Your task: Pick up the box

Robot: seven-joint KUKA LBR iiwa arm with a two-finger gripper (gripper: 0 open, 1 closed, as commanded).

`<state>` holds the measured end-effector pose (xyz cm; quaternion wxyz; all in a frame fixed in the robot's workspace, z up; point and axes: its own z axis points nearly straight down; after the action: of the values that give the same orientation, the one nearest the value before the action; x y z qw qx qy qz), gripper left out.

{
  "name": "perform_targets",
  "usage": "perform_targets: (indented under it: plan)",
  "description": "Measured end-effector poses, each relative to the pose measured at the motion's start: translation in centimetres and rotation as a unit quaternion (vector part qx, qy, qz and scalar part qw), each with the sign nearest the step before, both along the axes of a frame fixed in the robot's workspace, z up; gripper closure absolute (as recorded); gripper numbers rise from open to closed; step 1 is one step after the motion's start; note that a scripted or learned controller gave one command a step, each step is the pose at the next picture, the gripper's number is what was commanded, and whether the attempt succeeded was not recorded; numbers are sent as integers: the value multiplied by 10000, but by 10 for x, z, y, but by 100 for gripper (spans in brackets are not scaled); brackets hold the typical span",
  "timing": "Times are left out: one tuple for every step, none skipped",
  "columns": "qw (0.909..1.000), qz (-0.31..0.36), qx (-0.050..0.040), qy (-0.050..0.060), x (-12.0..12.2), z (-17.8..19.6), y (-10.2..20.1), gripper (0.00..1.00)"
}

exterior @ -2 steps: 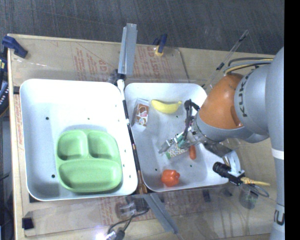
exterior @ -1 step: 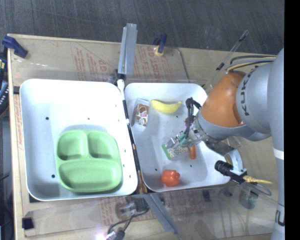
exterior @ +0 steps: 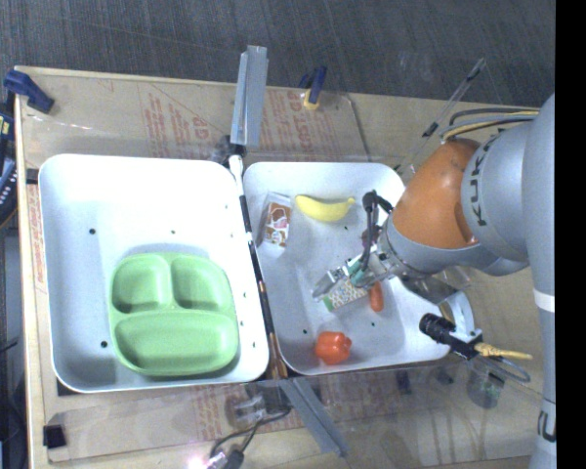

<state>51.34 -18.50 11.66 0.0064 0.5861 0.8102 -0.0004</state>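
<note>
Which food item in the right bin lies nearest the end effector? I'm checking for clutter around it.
The small orange carrot, right beside the end effector. The banana and red pepper lie clearly farther off.

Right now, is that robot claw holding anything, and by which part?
Cannot be told. The gripper sits low over a small greenish packet in the right bin; the box lies apart, untouched.

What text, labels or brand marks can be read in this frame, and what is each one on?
"KUKA": dark letters running down the grey arm, partly cut off by the orange band.
Red print on the bench board behind the bins: too faint to read.
Box in the right bin: a printed front, too small to read.
Green-printed packet by the gripper: blurred, unreadable.
</note>
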Motion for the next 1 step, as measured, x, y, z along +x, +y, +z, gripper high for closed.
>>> perform_targets:
  plan:
    - [9996, 279, 38, 23, 0, -21, -7, 0]
